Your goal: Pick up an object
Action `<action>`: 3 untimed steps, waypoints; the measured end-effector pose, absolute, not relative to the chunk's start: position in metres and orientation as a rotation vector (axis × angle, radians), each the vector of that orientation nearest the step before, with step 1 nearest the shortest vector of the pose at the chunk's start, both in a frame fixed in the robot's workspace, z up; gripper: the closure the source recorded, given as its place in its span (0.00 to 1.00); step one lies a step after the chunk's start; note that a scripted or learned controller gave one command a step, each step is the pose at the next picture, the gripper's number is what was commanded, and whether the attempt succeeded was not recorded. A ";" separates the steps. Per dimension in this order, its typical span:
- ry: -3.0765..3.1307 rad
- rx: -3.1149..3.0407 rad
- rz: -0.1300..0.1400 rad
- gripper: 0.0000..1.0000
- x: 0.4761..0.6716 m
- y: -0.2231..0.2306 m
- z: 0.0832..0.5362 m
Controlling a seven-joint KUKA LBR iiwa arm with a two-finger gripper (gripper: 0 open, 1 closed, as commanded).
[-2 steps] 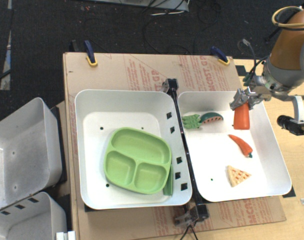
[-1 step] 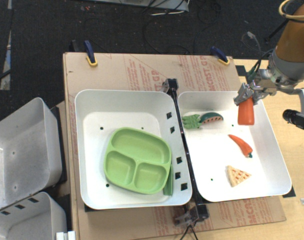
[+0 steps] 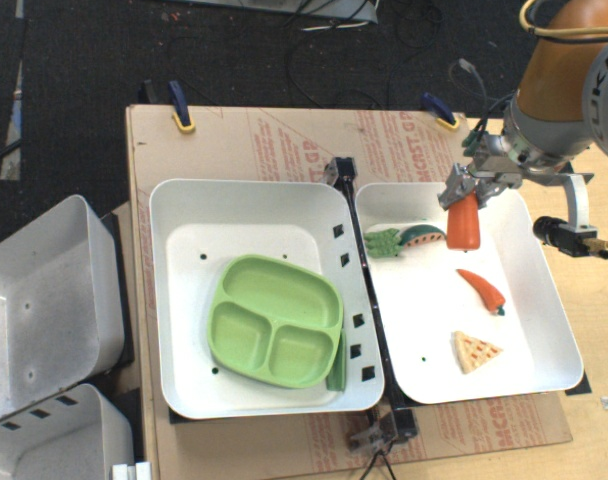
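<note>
Hanging above the right bin (image 3: 554, 298), the gripper (image 3: 466, 200) pinched an orange carrot (image 3: 463, 224) upright, chili (image 3: 482, 289) and pizza slice (image 3: 476, 350) lying below.

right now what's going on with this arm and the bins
The grey and orange arm reaches in over the right bin, its jaws closed on an orange carrot-like toy that hangs upright above the bin floor. A watermelon slice, a green toy, a red chili and a pizza slice lie in that bin. The left bin holds a green divided tray.
</note>
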State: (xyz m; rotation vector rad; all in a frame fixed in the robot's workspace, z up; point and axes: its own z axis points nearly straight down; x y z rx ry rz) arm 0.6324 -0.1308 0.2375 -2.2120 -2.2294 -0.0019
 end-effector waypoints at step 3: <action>-2.229 -2.210 -0.001 1.00 0.613 0.026 0.248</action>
